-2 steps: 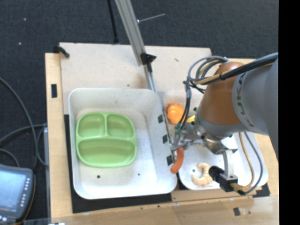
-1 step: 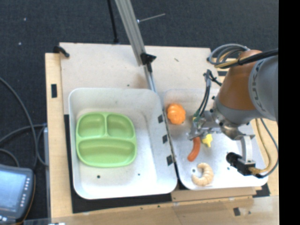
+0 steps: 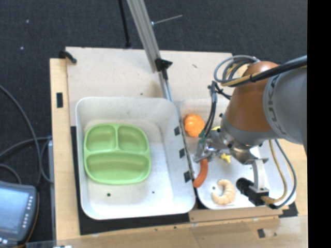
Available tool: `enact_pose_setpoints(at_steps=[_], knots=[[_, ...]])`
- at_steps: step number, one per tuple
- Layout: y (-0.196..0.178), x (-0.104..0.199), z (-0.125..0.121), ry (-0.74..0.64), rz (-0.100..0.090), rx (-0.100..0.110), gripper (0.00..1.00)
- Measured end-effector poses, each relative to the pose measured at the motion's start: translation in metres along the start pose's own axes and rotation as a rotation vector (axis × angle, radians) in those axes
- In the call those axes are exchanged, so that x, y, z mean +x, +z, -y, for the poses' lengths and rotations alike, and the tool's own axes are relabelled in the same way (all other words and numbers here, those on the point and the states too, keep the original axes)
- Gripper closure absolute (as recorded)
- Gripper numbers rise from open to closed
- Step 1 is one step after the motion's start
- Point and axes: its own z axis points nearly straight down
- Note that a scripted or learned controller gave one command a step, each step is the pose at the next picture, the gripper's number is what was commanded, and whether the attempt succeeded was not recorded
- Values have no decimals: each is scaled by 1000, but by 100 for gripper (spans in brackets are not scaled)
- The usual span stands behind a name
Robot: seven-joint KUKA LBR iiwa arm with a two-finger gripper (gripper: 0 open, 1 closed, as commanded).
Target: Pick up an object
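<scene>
A: Where is the arm?

B: It comes in from the right of the frame and bends down over the right bin, its orange band bulking above the wrist. The pincer sits low at that bin's left wall, centre-right of the frame.

A: Clenched or released?

B: I cannot tell; the wrist and cables blur it.

A: And the things to pick?

B: All in the right bin. An orange ball lies just above the pincer. A red sausage lies just below it, along the left wall. A pale shrimp rests lower right of the sausage.

A: The left bin?

B: It holds a green tray, flat, left of centre on the desk.
</scene>
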Motion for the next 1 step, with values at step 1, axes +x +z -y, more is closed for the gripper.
enact_pose_setpoints(at_steps=[1], knots=[[1, -3, 0, 1, 3, 1, 0]])
